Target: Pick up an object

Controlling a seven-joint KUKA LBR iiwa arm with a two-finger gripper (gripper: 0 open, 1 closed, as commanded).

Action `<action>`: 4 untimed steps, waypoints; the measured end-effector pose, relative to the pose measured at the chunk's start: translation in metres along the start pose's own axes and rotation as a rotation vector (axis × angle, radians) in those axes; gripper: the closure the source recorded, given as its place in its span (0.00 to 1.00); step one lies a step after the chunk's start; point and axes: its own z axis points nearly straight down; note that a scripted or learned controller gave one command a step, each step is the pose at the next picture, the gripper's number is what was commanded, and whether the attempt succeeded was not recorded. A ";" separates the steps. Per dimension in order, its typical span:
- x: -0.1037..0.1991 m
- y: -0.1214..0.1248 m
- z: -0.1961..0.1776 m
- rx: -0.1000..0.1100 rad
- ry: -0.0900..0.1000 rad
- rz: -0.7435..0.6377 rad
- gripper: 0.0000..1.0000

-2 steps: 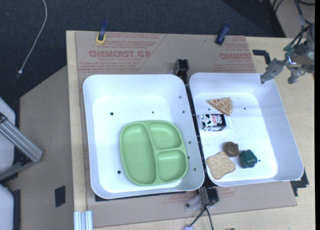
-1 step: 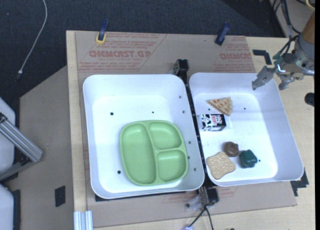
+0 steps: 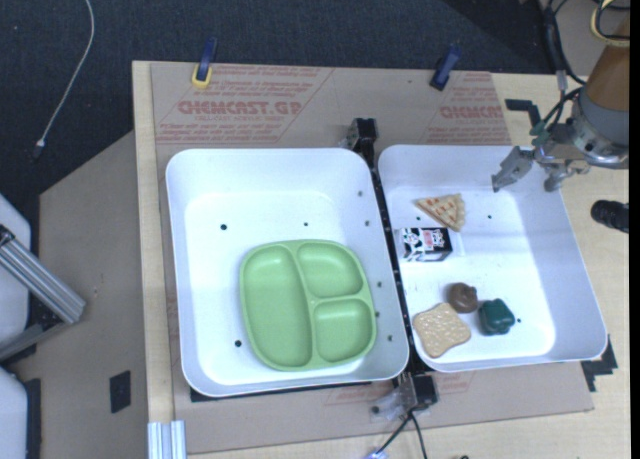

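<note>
**Hovering at the far corner, every target down toward seven o'clock**

Reading the camera view, I see the claw (image 3: 532, 169) over the upper right corner of the right bin (image 3: 560, 247), with two grey fingers splayed apart and nothing between them. I call it open and empty.

Every candidate lies in that same bin, and all sit away from the claw toward seven or eight o'clock. Nearest is the triangular cracker (image 3: 444, 211), at about eight o'clock from the fingers, its point aimed toward the bin's divider. Just below it lies the small black-and-white packet (image 3: 426, 242), flat on the floor. Farther off, near the bin's near wall, the brown round piece (image 3: 462, 297), the dark green block (image 3: 496, 317) and the toast slice (image 3: 441, 329) cluster close together.

I judge the cracker the shortest reach: a move left and slightly toward me. The green divided plate (image 3: 307, 302) in the left bin (image 3: 200, 247) is well apart.
</note>
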 end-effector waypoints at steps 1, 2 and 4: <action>-0.002 0.008 0.058 0.005 0.002 -0.001 0.00; -0.002 0.010 0.043 -0.004 -0.002 -0.002 1.00; -0.011 0.013 -0.057 -0.009 -0.004 0.000 1.00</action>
